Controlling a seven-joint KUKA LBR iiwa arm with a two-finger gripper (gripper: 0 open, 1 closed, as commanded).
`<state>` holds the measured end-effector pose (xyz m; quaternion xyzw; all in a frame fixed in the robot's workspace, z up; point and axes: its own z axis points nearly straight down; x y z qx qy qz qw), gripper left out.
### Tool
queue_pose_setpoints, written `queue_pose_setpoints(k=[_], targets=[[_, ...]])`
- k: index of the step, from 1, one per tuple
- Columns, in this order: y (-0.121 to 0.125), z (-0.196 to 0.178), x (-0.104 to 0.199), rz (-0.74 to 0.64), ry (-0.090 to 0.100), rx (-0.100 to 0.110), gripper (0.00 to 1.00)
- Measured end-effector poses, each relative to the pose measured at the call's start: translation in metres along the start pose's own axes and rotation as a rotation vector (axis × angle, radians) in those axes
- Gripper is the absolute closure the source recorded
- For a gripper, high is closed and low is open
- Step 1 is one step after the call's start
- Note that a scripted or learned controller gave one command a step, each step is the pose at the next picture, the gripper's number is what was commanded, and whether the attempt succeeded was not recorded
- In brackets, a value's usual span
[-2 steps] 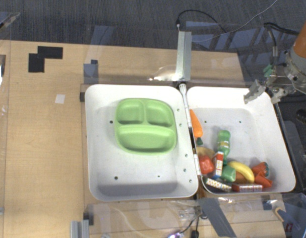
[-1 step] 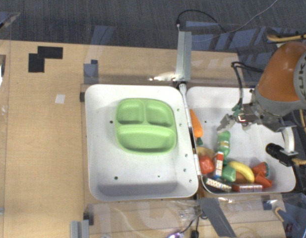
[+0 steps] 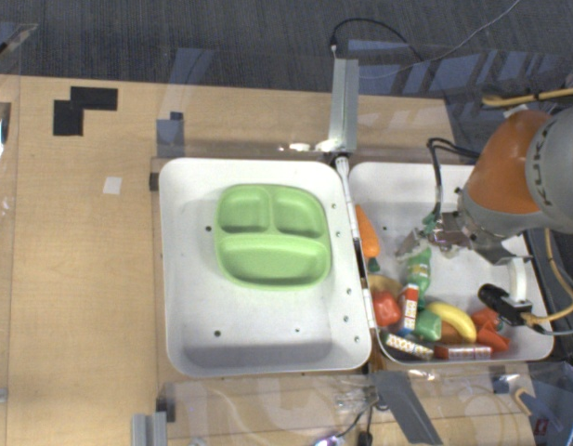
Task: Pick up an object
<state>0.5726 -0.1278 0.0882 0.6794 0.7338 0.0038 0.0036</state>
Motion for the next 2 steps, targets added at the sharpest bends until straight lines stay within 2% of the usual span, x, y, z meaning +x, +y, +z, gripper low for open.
queue_pose_setpoints(k=[1, 2], targets=[[0.003, -0.01, 0.0, 0.0, 0.001, -0.005, 1.0], [0.063, -0.09, 0.026, 0.021, -0.001, 0.009, 1.0]])
